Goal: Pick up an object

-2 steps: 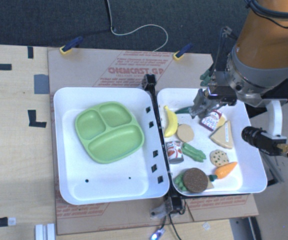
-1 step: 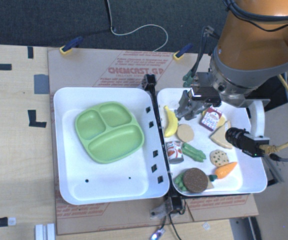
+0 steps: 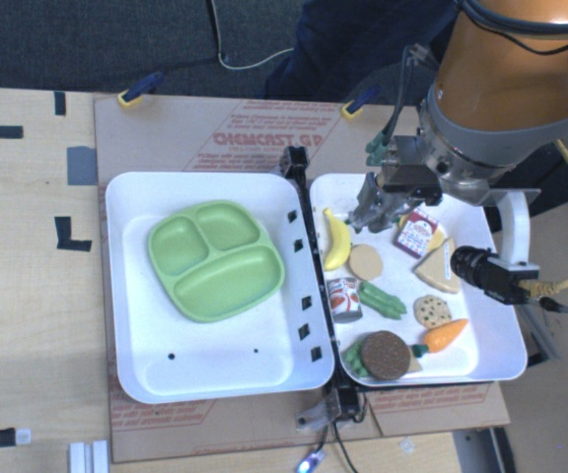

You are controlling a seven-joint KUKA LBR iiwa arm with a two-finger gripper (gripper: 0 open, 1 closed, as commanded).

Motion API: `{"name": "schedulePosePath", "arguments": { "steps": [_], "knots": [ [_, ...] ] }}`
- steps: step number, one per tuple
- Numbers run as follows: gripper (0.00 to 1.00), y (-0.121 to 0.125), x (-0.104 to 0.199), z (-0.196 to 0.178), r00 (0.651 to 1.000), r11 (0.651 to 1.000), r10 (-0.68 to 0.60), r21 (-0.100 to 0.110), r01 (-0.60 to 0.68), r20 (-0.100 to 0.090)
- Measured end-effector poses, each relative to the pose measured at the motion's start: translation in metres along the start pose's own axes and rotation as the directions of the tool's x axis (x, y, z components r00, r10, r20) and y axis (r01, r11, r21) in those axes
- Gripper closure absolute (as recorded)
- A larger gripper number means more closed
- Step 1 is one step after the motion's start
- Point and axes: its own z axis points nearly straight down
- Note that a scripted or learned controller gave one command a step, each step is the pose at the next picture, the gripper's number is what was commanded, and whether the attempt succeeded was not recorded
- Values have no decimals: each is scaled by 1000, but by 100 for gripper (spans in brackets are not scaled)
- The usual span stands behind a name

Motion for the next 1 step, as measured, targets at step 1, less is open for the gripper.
{"name": "schedulePosePath", "arguments": {
  "steps": [1],
  "knots": [
    [100,0,56,-85,1000,1000,-6,-10,5,-4]
  ]
}}
